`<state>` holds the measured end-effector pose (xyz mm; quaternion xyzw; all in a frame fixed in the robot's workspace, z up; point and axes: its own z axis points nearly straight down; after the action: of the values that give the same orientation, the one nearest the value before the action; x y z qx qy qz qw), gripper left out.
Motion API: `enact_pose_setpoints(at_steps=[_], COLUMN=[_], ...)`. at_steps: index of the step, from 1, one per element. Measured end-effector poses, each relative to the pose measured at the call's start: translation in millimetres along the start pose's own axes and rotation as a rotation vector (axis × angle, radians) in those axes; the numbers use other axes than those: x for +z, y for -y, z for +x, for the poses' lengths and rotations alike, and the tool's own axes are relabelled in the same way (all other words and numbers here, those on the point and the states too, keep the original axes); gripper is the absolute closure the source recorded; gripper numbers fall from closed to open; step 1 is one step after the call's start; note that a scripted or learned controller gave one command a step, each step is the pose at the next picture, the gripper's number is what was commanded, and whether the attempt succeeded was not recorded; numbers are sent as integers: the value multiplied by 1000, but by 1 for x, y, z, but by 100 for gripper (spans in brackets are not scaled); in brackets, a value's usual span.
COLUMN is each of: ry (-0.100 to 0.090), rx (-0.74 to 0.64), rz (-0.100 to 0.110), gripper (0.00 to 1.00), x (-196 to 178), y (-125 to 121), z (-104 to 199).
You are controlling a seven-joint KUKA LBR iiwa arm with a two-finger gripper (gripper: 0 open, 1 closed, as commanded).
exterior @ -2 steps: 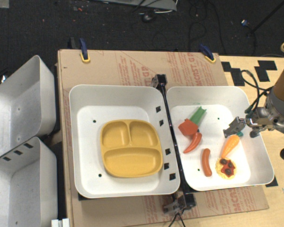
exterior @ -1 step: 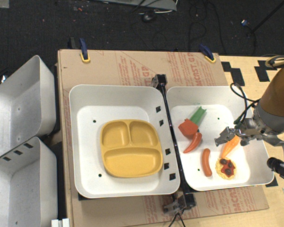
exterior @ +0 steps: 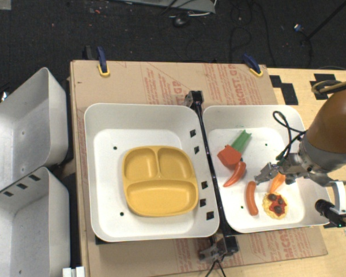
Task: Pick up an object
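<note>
Camera view, looking down at a slant on two white bins set side by side on a brown board.

Left bin [exterior: 98, 172]: holds a yellow divided tray [exterior: 160, 180], three compartments, lying flat near the middle of the bin floor.

Right bin [exterior: 219, 120]: holds the loose items. Landmark taken as the red sausage [exterior: 251, 198], lying roughly lengthwise on the bin floor.
- Red chili pepper [exterior: 235, 175]: just up and left of the sausage, curved, apart from it.
- Red block [exterior: 229, 155]: further up from the sausage, beyond the pepper, touching or nearly touching the pepper's upper end; cannot tell which.
- Green block [exterior: 241, 139]: above the red block, tilted, touching its upper right corner.
- Small pizza slice with dark toppings [exterior: 275, 206]: just right of the sausage, near the bin's lower wall.
- Orange carrot-like piece [exterior: 276, 183]: up and right of the sausage, just above the pizza slice.

Gripper [exterior: 275, 174]: down in the right bin, up and right of the sausage, directly at the orange piece. Fingers dark and overlapping the piece; cannot tell whether spread or pinching. Grey arm with orange band [exterior: 334, 123] entering from the right, black cable looped above the wrist.
</note>
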<state>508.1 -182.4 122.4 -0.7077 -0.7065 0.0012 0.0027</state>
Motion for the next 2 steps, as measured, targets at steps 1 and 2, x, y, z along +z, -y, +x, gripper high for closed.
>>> enact_pose_setpoints(at_steps=[1,2], ry=[2,4], rx=[0,-6], rz=[-6,-12], gripper=[100,100], x=[-13,-69], y=[-1,-10], z=[0,7])
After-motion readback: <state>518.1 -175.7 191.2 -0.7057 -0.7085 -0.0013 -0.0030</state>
